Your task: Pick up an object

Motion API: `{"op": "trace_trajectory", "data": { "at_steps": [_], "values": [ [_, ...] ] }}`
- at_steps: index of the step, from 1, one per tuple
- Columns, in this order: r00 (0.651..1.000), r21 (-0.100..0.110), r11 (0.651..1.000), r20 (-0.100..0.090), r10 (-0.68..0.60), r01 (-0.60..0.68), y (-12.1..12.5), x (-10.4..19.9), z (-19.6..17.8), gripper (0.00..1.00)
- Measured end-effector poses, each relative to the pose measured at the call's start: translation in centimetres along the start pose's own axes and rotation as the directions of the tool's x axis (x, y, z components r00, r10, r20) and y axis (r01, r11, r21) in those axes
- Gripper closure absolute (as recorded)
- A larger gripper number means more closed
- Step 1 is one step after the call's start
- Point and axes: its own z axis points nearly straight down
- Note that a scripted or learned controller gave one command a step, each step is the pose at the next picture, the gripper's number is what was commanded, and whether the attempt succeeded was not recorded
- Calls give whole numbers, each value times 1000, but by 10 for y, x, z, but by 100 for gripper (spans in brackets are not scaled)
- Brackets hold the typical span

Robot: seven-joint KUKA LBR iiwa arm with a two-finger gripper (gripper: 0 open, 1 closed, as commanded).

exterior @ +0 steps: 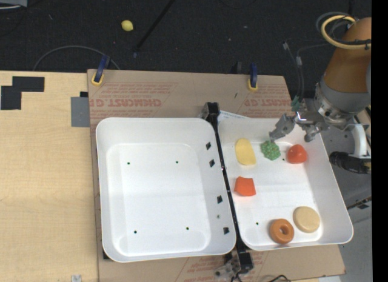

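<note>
In the right bin (330, 181) lie a green broccoli piece (270, 150), a red tomato-like piece (296, 154), a yellow oblong piece (245, 152), an orange-red block (245, 186), a brown doughnut (281, 230) and a beige round cookie (307, 219). My gripper (297, 130) hangs over the bin's far edge, just above and between the broccoli and the red piece. Its two grey fingers (281, 129) are spread apart with nothing between them.
The left bin (157, 184) sits beside the right one, with a black divider clip strip (219, 177) between them. Both rest on brown cardboard (170, 90) held by two clamps. A small yellow ball (127, 25) lies on the dark floor beyond.
</note>
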Motion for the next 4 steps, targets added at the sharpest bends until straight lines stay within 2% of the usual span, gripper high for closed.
{"op": "trace_trajectory", "data": {
  "at_steps": [1, 2, 3, 4],
  "values": [
    [1000, 9, 1000, -2, -2, 2, 5, 46, 122, 0],
    [1000, 1, 1000, 0, 0, 0, 17, 61, 148, 0],
    [1000, 1, 1000, 0, 2, -2, 17, 60, 138, 100],
    [1000, 2, 1000, 0, 2, -2, 17, 60, 138, 0]
  ]
}}
